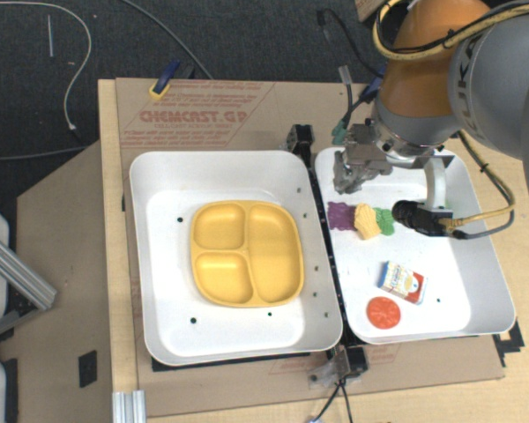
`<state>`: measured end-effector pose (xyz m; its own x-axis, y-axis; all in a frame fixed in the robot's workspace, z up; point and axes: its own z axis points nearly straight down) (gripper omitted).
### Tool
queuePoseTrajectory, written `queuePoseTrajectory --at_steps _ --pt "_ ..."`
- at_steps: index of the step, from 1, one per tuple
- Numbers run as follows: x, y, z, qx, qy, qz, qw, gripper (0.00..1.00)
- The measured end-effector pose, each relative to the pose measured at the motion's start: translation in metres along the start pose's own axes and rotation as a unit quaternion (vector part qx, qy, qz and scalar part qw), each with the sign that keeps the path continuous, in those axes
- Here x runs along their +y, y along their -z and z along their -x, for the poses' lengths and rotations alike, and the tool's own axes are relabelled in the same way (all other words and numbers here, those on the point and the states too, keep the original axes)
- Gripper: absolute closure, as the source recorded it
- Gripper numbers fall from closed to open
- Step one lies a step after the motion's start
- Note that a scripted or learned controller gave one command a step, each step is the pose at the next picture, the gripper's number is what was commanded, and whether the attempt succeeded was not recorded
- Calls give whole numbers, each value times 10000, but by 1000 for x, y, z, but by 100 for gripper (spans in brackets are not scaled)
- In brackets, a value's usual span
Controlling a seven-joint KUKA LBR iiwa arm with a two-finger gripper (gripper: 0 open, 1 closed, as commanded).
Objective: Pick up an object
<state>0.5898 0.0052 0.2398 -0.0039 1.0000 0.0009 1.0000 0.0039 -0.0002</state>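
Approach step: jaws [348, 181] poised above purple toy [339, 215] in right bin [485, 276], state impossible to tell; needs lowering, then closing.

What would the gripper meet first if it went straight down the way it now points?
Probably the bare floor of the right bin, just behind the purple toy. The gripper points down at the bin's upper left part. Its height above the floor is unclear, so it might clip that toy.
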Motion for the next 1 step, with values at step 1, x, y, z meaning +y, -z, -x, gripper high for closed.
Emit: queuePoseTrajectory --at_steps 1 --pt "25 -6 -40 0 0 15 10000 100"
